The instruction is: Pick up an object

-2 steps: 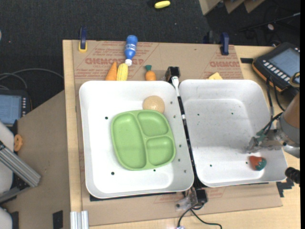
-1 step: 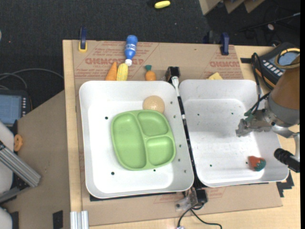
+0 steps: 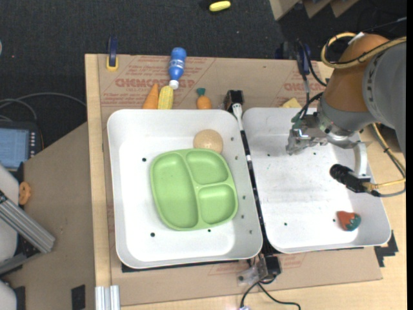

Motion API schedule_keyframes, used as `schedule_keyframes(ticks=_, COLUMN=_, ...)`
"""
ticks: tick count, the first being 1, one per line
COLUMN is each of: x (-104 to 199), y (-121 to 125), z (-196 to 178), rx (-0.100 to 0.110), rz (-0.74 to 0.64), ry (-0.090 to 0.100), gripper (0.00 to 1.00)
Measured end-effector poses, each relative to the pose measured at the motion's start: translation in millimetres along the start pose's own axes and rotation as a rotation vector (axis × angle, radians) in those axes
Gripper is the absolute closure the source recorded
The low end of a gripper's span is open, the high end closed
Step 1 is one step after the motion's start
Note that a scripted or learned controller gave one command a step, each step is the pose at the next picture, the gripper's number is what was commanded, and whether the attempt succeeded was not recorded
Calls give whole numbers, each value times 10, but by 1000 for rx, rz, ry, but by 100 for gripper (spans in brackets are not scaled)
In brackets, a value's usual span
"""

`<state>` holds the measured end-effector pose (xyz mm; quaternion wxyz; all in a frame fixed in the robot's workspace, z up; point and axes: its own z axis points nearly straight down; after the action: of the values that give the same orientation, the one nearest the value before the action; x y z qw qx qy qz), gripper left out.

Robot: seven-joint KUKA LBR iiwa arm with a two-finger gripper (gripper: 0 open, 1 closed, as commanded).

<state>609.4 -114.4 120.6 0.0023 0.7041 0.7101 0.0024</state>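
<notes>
A green divided plate (image 3: 192,188) lies in the left bin (image 3: 129,173), with a tan round object (image 3: 208,140) touching its far edge. A small red and green toy, like a strawberry (image 3: 350,221), lies near the front right corner of the right bin (image 3: 290,231). My gripper (image 3: 301,139) hangs over the far part of the right bin, pointing down, well away from the strawberry. No object shows between its fingers.
Behind the bins on the cardboard lie a blue and white bottle (image 3: 177,64), a corn cob (image 3: 166,97), an orange piece (image 3: 151,97), a small carrot (image 3: 203,99) and a black item (image 3: 233,99). A yellow object (image 3: 220,6) lies on the dark floor.
</notes>
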Motion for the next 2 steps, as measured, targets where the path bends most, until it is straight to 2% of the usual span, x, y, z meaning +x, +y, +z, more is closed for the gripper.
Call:
schedule_keyframes(ticks=1, x=80, y=-68, z=-306, rx=2, rz=7, ry=-1, gripper=100)
schedule_keyframes(ticks=2, x=125, y=155, z=-215, rx=3, rz=7, ry=-1, gripper=100)
